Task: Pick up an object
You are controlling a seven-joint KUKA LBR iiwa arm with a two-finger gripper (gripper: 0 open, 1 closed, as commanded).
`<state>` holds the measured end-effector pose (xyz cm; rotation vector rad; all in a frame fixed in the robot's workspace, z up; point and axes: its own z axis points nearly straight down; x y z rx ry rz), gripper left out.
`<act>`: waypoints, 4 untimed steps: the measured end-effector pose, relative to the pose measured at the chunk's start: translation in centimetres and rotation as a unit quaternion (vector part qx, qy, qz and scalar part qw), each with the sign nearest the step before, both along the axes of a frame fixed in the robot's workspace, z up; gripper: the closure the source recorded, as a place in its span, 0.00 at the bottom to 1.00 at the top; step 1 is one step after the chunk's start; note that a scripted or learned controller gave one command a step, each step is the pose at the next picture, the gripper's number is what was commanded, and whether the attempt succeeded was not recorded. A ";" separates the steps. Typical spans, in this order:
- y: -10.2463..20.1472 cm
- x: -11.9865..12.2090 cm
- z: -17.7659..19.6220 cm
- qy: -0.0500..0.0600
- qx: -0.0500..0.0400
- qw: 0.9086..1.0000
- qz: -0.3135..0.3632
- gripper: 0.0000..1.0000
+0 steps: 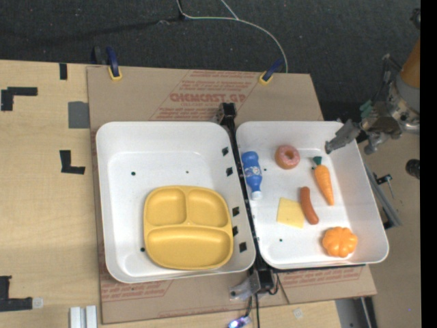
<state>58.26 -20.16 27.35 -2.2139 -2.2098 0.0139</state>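
Gripper (351,137) seen over right bin's (369,207) upper right rim, above carrot (323,183); jaw state cannot be told; nothing seen held.

1. Bottle (251,172): blue with a white cap, lying flat at the right bin's left wall, cap toward the near side.
2. Donut (287,157): pink, flat, right of the bottle.
3. Carrot (323,182): orange with a green top, lying with the top toward the far side.
4. Sausage (308,205): reddish, lying just left of the carrot.
5. Cheese (290,213): yellow wedge, touching the sausage's left side.
6. Pumpkin (339,242): orange, near corner.
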 end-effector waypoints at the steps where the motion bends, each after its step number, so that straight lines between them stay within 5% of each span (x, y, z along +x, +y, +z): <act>1: 0.1 0.2 0.5 -0.005 -0.001 1.000 0.002 0.00; 3: 0.9 -0.2 -13.0 -0.001 0.000 1.000 0.002 0.00; 4: 0.7 -0.1 -18.0 -0.008 -0.004 1.000 0.001 0.00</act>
